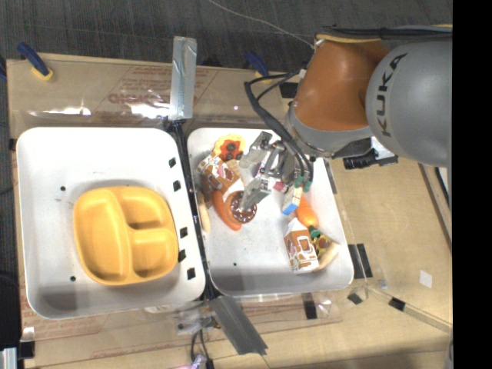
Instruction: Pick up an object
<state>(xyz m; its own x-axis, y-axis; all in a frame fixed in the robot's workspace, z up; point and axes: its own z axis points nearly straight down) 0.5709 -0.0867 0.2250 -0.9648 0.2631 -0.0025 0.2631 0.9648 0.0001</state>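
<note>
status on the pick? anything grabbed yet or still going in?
Done: the arm has reached into the right bin, gripper low over the toy pile near a round brown piece. In hand: nothing visibly between its fingers. Left: grasp and lift. The yellow tray sits untouched in the left bin.

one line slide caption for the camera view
KUKA arm's gripper low over a clutter of toy food in the right bin; yellow divided tray in the left bin.

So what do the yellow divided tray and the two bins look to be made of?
The yellow tray looks like molded plastic with a smooth, slightly matte finish: uniform color, rounded compartment edges. The left bin and right bin look like thin white plastic, with soft sheen and rounded corners, though coated metal can't be ruled out.
</note>
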